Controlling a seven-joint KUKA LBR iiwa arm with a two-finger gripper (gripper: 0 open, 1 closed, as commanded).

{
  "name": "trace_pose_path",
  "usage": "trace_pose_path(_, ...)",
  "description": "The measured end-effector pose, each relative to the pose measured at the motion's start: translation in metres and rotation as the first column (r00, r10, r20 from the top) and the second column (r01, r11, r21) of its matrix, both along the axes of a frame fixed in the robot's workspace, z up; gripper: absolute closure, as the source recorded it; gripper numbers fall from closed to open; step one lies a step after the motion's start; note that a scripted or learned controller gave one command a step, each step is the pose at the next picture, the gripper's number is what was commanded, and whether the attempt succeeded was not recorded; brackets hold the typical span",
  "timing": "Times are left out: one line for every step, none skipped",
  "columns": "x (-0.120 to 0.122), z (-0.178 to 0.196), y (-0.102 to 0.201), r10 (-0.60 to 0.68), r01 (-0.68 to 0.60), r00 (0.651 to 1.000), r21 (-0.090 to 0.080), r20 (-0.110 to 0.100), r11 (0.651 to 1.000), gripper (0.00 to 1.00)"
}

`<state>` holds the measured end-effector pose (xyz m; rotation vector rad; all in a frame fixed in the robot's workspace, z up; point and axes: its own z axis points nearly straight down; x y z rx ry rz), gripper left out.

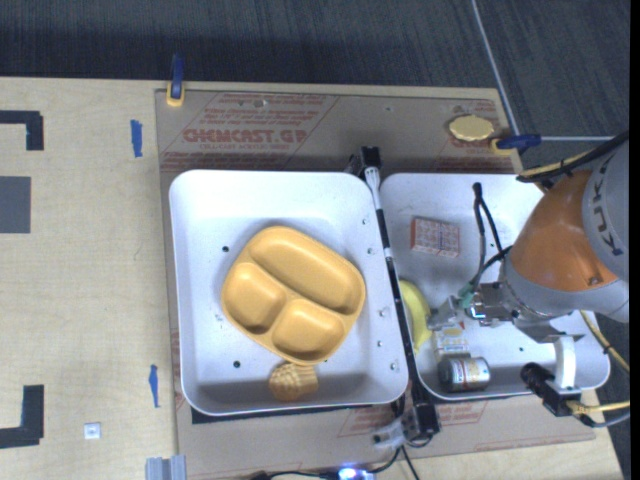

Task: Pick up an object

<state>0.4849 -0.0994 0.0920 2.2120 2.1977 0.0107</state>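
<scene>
In the right bin [500,196], my gripper [449,325] hangs low over the lower left part. It sits just right of a yellow banana-like object [413,309] lying against the bin's left wall, and just above a small silver can [465,372] lying on its side. A small red-patterned packet [435,236] lies further back in the same bin. The grey wrist and orange band [560,248] cover the bin's right side. Nothing can be seen held.
The left bin [190,268] holds a large yellow divided dish [292,290] and a small tan woven ball [293,379] by its front wall. A black divider rail [385,258] runs between the bins. A yellow disc [471,128] lies on the board behind them.
</scene>
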Motion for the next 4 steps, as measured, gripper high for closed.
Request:
trace_pose_path(0.0000, 0.0000, 0.0001, -0.001, 0.001, 1.000, 0.000, 0.000, 1.000, 0.00)
trace_pose_path(0.0002, -0.0002, -0.0009, 0.001, -0.001, 1.000, 0.002, -0.001, 1.000, 0.00)
trace_pose_path(0.0001, -0.0002, -0.0009, 0.001, -0.001, 1.000, 0.002, 0.000, 1.000, 0.00)
trace_pose_path(0.0000, -0.0001, -0.0004, 0.000, 0.000, 1.000, 0.001, 0.000, 1.000, 0.00)
